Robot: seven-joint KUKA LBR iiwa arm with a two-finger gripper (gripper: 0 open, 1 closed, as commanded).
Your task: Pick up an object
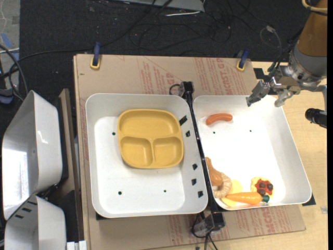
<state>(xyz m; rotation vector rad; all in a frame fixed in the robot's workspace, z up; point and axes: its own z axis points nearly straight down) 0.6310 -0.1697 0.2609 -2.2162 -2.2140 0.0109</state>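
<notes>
My gripper [269,95] hangs over the far right corner of the right bin [291,139], its two fingers spread open with nothing between them. An orange sausage [218,119] lies in that bin's far left part, well to the left of the gripper. Along the bin's near edge lie a carrot [243,197], a pale shrimp-like piece [218,181] and a small yellow piece with red and dark spots [262,185].
The left bin [99,181] holds a yellow divided plate [151,138]. Black clips line the ridge between the bins. Yellow clamps [95,61] [242,61] grip the board's far edge. White containers [31,150] stand at the far left.
</notes>
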